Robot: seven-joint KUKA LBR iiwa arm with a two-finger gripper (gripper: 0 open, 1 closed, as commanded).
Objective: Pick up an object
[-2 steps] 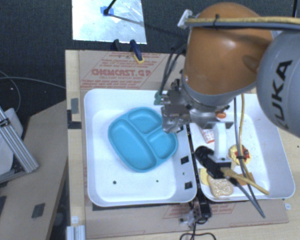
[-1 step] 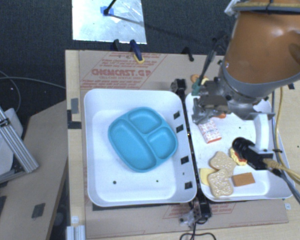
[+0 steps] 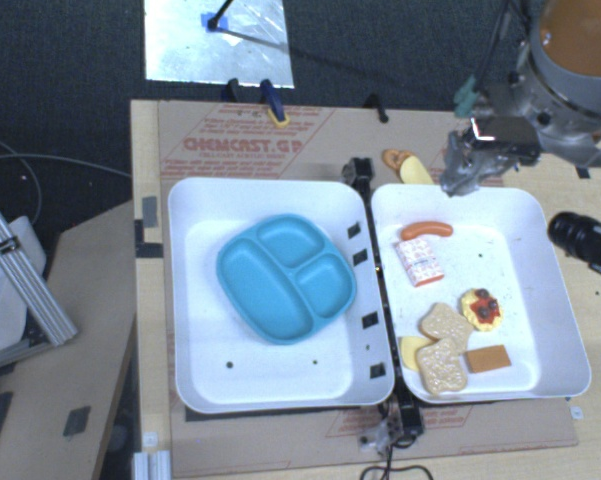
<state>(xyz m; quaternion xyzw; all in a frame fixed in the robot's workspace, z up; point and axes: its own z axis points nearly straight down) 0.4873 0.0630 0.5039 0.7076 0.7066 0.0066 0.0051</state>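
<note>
Left bin [image 3: 195, 298] holds a blue divided plate [image 3: 284, 277], center-left of frame. Right bin [image 3: 540, 268] has a sausage [image 3: 425, 231], red-white packet [image 3: 419, 262], crackers [image 3: 443, 346], small pizza [image 3: 481, 309] & brown square [image 3: 487, 359], all lying loose. Gripper [image 3: 460, 180] sits over the right bin's upper-left corner, upper right of frame; can't tell its state.

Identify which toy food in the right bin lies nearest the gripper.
The hot dog, red and sausage-shaped, at the bin's far end, closest to the gripper. The bread slices and the other foods lie farther off.
</note>
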